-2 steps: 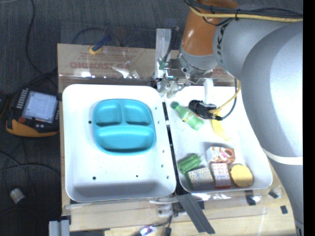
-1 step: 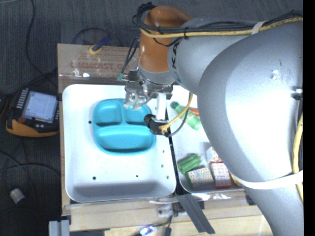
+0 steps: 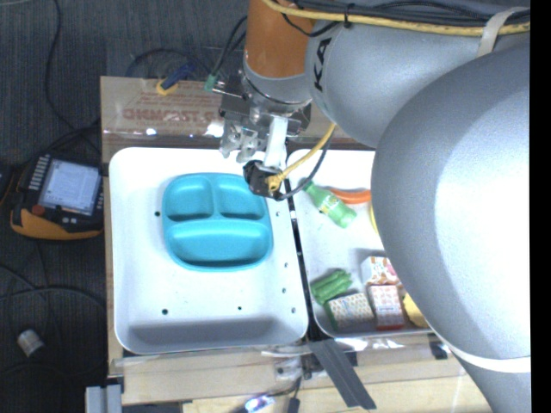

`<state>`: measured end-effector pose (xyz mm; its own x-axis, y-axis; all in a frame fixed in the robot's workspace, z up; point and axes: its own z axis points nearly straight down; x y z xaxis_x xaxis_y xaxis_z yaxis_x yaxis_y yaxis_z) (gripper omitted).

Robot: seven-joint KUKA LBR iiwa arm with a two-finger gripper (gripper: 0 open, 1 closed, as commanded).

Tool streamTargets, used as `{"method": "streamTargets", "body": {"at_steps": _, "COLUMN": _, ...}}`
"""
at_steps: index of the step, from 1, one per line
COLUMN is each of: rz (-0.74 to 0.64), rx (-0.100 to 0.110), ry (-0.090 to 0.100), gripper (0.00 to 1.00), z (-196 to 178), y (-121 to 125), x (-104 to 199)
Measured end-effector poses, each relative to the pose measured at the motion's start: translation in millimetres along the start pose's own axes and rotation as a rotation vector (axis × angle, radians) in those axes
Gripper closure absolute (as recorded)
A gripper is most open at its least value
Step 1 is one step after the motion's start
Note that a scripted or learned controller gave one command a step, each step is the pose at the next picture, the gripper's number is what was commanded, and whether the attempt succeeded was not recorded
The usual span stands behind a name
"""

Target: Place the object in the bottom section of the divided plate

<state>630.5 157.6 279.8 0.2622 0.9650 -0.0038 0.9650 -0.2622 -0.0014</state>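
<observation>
Fingers [image 3: 275, 144] of the gripper [image 3: 256, 157] look pale and stand apart, with an open gap between them and nothing that we can see clamped in it. Just under their tips sits a small dark lump [image 3: 260, 181] with a yellow fleck, and a yellow cable [image 3: 314, 153] runs towards it. We cannot tell whether this lump is the object or part of the gripper. It hangs over the far right corner of the blue divided plate [image 3: 215, 231].

Nearest us in the right bin [image 3: 344, 248] we see a cluster of small patterned boxes [image 3: 349, 310], with a dark green item [image 3: 331, 284] touching it on the far side. Farther back in that bin lies a light green bottle-like piece [image 3: 331, 206], and an orange thing [image 3: 353, 196] lies just beyond it. The grey arm [image 3: 448, 188] covers the right part of this bin, so the contents there are hidden from us.

The left bin [image 3: 129, 256] holds the plate, which lies flat towards its far side. The wide bottom section faces us and two smaller sections lie beyond it, close to the fingertips.

Beyond the bins lies a brown board [image 3: 164, 106] with red lettering too blurred to read.
</observation>
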Motion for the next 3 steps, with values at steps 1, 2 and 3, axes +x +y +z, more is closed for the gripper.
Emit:
{"method": "streamTargets", "body": {"at_steps": 1, "rz": -0.199, "rx": 0.002, "ry": 0.001, "gripper": 1.00, "z": 82, "y": -31, "x": 69}}
{"method": "streamTargets", "body": {"at_steps": 2, "rz": -0.239, "rx": 0.000, "ry": 0.000, "gripper": 1.00, "z": 61, "y": 3, "x": 61}}
{"method": "streamTargets", "body": {"at_steps": 3, "rz": -0.211, "rx": 0.003, "ry": 0.002, "gripper": 1.00, "z": 51, "y": -60, "x": 63}}
